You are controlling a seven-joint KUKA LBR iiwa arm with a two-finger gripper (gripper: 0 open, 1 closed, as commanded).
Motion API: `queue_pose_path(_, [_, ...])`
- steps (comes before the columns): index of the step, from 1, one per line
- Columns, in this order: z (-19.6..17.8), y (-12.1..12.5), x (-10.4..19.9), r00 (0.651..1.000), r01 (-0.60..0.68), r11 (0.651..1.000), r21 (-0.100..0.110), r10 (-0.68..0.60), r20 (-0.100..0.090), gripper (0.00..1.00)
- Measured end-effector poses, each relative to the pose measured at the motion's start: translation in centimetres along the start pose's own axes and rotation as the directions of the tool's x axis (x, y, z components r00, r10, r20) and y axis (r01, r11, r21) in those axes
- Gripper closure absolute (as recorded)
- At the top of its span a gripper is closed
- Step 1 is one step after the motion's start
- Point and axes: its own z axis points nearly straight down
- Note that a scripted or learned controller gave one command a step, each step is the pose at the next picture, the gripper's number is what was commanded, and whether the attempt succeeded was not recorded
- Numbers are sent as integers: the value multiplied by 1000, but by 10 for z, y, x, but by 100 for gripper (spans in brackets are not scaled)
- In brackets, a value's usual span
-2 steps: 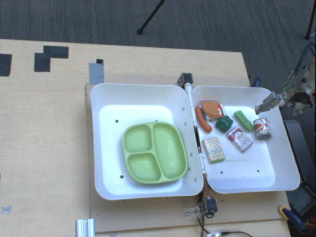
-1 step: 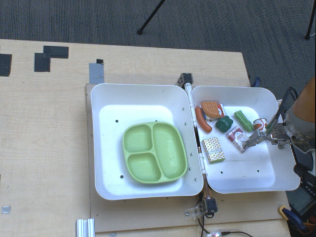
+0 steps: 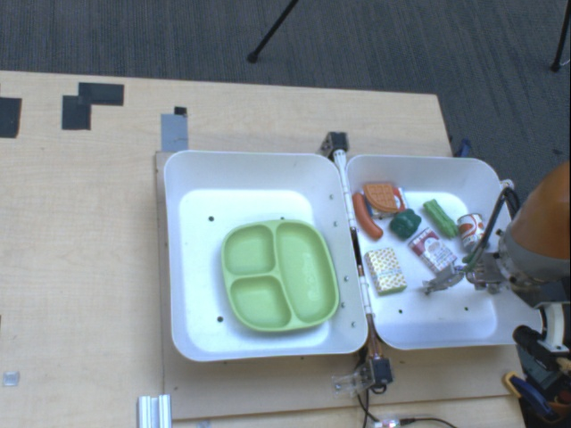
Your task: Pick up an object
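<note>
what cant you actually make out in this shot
- Gripper, camera view: small and blurred over the right bin; open or shut cannot be told.
- Arm: cut off by the right edge beyond its orange band.
- Red-and-white packet: print too small to read.
- Can-like item: partly behind a cable, label unreadable.
- Bottom right corner: dark gear cut off by the edge.

We look down on a pale wooden bench (image 3: 80,266) that fills most of the scene. Beyond its far edge lies dark grey carpet (image 3: 161,16), crossed by a thin black stand leg (image 3: 284,16). Dark square patches (image 3: 89,105) mark the bench's upper left. Light is even and soft.
</note>
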Motion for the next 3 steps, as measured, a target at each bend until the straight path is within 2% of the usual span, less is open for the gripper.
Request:
queue_pose_path(1, [-12, 2, 0, 1000, 0, 1000, -7, 0, 3, 100])
queue_pose_path(2, [-54, 66, 67, 1000, 1, 1000, 0, -1, 1, 100])
queue_pose_path(3, [-99, 22, 143, 1000, 1, 1000, 1, -1, 1, 100])
